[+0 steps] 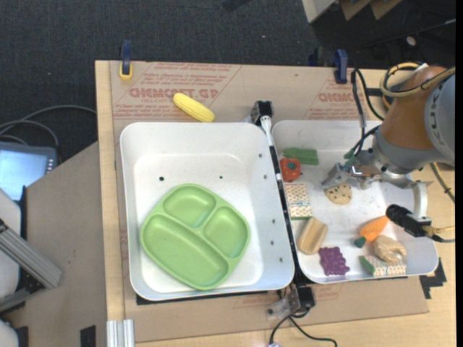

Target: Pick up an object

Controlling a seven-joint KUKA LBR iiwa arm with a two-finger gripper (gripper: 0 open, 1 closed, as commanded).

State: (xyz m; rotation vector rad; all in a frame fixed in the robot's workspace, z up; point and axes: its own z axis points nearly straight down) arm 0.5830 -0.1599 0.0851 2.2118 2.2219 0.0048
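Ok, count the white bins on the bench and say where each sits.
2. The left bin holds a green divided plate. The right bin, touching it along the middle, holds the small food items; the arm covers part of it.

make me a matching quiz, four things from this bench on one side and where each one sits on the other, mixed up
Things:
1. corn cob
2. green divided plate
3. purple grapes
4. cookie

Places:
A. right bin, near its front edge
B. on the cardboard behind the left bin
C. right bin, just below the gripper
D. inside the left bin

Pairs: 1-B, 2-D, 3-A, 4-C
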